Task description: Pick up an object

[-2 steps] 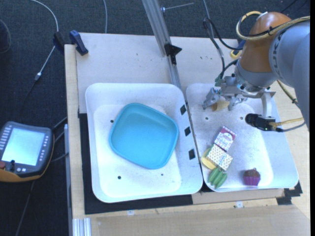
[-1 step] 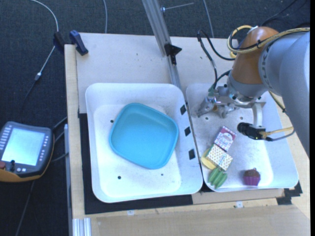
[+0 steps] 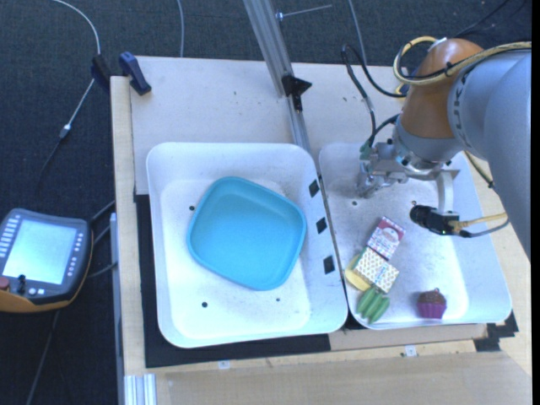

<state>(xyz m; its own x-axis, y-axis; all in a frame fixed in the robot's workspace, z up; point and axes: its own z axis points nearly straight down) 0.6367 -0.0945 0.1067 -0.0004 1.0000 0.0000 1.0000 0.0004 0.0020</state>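
Tool point(image 3: 369, 184) low over far-left corner of right bin point(image 3: 481, 302), open/closed state can't tell, nothing seen in it. Small carton point(image 3: 386, 239), checkered packet point(image 3: 375, 268), green veg point(image 3: 372, 305), purple item point(image 3: 431, 303) lie apart nearer front

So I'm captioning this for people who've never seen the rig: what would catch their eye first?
Probably the big blue plate lying in the left bin. Next, the grey arm with its orange band reaching in from the right, its end effector low over the right bin's far end. Small items cluster at that bin's near end: a patterned carton, a green vegetable and a purple piece.
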